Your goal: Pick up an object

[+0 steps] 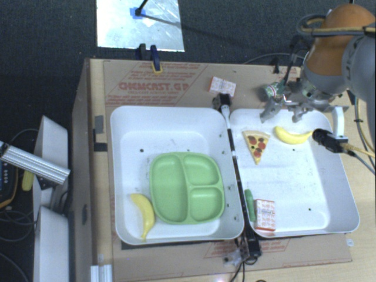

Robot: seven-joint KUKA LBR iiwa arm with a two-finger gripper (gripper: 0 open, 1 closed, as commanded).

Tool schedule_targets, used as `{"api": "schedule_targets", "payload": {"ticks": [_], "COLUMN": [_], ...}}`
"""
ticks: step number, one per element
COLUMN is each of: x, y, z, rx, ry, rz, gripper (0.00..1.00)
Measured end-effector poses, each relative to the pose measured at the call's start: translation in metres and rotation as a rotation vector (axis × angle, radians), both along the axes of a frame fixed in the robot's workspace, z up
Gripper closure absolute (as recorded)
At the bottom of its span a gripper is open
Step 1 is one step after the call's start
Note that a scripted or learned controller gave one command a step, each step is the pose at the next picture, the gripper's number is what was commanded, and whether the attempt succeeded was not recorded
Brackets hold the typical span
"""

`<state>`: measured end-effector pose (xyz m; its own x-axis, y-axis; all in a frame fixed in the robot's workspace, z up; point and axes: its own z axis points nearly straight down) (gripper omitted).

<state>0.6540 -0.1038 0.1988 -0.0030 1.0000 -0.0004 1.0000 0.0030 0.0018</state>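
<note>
We see the gripper [283, 111] hang with fingers spread wide, holding nothing, over the right bin's [335, 210] far edge, just beside a banana [292, 136] and pizza slice [257, 145].

Smooth, glossy white plastic for both bins [176, 119]; matt pale-green plastic for the divided plate [187, 187]. Printed brown cardboard [158, 87] beneath. Shiny crinkled foil sheet [140, 16] on dark, rough carpet [41, 51]. Bare brushed metal on the hand [284, 107].
</note>
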Motion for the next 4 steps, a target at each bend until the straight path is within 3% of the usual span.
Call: {"api": "schedule_targets", "payload": {"ticks": [1,2,3,4], "x": [-0.019,-0.017,-0.059,-0.059], "y": [0.015,0.015,-0.028,-0.026], "z": [-0.104,-0.091,-0.035,-0.036], "rx": [0.001,0.000,-0.002,0.000], "ry": [0.004,-0.002,-0.001,0.000], "rz": [-0.002,-0.001,-0.003,-0.002], "gripper": [0.00,1.00,1.00,0.00]}}
